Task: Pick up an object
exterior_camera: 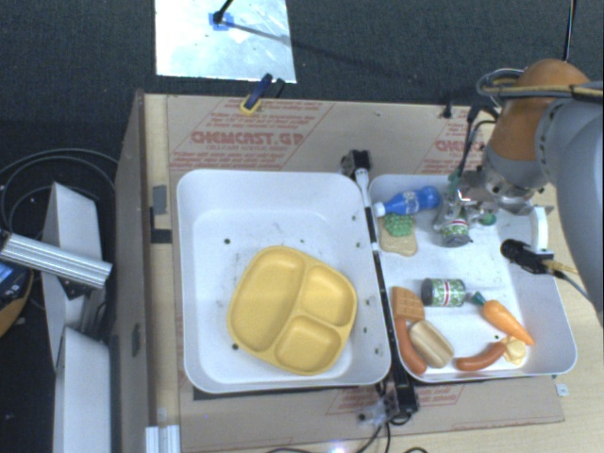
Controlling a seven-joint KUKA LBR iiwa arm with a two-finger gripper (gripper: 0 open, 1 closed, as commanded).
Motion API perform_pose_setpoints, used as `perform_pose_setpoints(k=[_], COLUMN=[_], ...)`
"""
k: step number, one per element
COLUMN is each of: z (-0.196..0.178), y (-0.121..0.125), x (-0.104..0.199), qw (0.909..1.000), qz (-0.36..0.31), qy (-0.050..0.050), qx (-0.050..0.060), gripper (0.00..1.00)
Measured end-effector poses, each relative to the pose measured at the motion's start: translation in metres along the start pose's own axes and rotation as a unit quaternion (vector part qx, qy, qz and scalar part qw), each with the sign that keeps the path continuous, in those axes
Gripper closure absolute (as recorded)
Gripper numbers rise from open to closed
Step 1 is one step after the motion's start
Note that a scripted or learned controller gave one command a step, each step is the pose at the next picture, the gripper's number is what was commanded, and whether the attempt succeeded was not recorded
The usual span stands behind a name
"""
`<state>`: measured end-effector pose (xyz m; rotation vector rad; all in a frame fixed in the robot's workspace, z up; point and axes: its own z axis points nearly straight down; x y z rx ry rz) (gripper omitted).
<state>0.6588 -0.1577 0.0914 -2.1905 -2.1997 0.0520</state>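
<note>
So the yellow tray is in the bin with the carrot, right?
No. The camera view shows the yellow tray alone in the left bin; the carrot lies in the right bin with the other food.

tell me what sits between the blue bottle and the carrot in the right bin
In the camera view, a small green can lies on its side between the blue bottle and the carrot, nearer the carrot, on the right bin floor.

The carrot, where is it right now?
The carrot lies in the right-hand white bin, near its front right corner, just right of the little green can and above the sausage.
</note>
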Motion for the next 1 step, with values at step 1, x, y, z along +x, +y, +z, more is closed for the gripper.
perform_pose_setpoints(k=[1], z=[-0.0903], y=[-0.0802], x=[0.0921], qw=[0.9996], qz=[0.0], qy=[-0.001], qx=[-0.027], gripper=[1.0])
